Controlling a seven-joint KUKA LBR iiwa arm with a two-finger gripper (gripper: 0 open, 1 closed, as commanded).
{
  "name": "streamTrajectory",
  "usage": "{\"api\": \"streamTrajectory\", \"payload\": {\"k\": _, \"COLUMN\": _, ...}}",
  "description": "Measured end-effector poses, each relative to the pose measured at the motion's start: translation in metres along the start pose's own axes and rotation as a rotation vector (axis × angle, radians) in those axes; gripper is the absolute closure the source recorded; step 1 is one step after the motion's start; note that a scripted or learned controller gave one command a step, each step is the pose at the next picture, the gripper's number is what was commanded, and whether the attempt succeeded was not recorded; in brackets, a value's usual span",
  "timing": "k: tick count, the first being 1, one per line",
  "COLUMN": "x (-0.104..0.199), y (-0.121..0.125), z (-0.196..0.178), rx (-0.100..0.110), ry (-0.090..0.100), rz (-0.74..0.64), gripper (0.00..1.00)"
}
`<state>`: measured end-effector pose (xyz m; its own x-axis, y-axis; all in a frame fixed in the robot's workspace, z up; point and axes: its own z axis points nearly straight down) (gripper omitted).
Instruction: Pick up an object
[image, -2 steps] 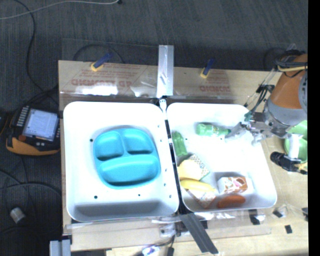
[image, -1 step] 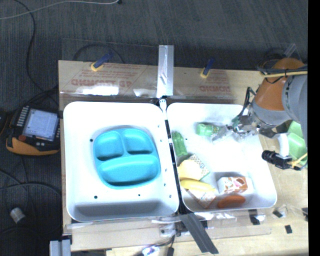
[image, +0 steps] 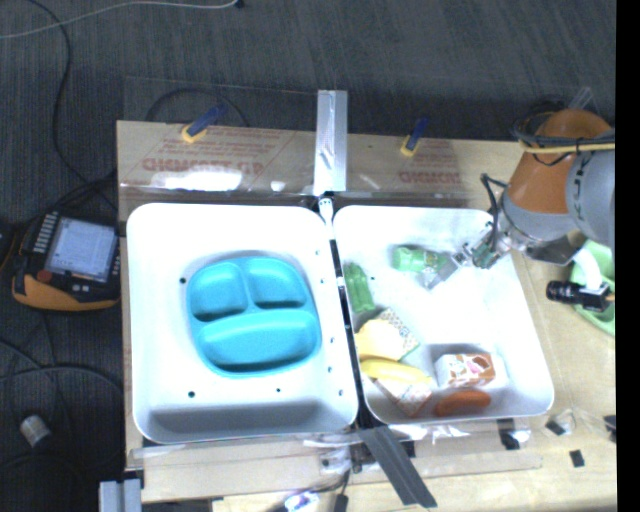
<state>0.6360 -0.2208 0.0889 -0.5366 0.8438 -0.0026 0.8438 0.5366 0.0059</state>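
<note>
My gripper (image: 474, 253) reaches into the far right corner of the right bin (image: 520, 300), low over its floor. Just left of its tip lies a crumpled green and silver packet (image: 420, 262); I cannot tell if the two touch. A dark green pouch (image: 356, 288) lies along the bin's left wall. Below it sit a pale yellow patterned bag (image: 385, 335) and a banana (image: 395, 373). At the front are a small white and red carton (image: 465, 369) and a red sausage-like thing (image: 460, 402).
The left bin (image: 160, 250) holds a blue divided plate (image: 255, 312). The arm's orange band (image: 545, 165) hangs over the bench at the right. A green cloth (image: 600, 275) lies right of the bins, and an orange handheld unit (image: 65, 260) lies at far left.
</note>
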Motion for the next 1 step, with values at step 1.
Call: {"api": "streamTrajectory", "payload": {"k": 1, "x": 0.0155, "y": 0.0419, "z": 0.0001, "rx": 0.01, "ry": -0.001, "rz": -0.039, "gripper": 0.0}}
